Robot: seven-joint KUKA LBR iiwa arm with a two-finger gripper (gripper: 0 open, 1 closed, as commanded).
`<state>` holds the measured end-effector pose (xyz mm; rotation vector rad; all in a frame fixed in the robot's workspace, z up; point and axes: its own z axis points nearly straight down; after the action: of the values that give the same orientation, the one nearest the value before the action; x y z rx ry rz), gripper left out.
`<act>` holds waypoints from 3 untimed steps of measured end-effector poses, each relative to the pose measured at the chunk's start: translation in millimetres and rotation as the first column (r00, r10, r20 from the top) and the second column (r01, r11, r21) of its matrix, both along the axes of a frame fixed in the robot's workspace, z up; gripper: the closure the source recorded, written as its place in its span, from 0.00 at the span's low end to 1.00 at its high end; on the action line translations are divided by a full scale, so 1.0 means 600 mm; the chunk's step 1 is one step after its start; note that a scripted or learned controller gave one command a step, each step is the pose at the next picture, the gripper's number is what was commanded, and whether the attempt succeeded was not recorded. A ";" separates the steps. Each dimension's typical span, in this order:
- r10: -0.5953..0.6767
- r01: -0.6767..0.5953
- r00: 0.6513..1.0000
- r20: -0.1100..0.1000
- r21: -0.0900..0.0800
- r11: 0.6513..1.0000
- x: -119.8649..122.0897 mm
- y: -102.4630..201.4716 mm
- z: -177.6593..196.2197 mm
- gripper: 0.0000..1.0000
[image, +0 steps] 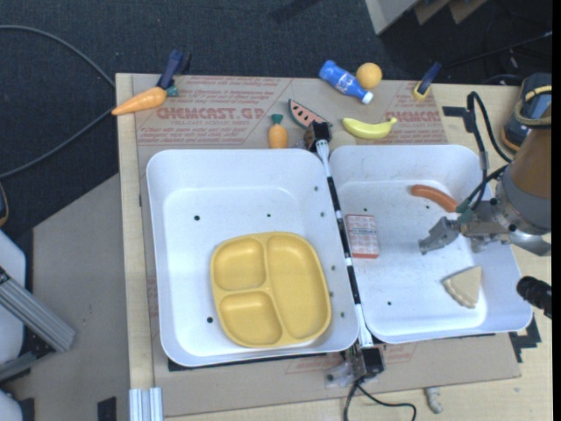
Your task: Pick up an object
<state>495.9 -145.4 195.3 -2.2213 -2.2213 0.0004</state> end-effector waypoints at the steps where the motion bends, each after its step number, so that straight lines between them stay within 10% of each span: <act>1: 0.001 -0.001 1.000 0.001 0.000 1.000 0.146 -0.018 -0.036 0.00; 3: 0.002 -0.002 1.000 0.002 0.000 1.000 0.268 -0.129 -0.132 0.00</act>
<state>656.6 -222.9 115.9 -2.2205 -2.2244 -0.0023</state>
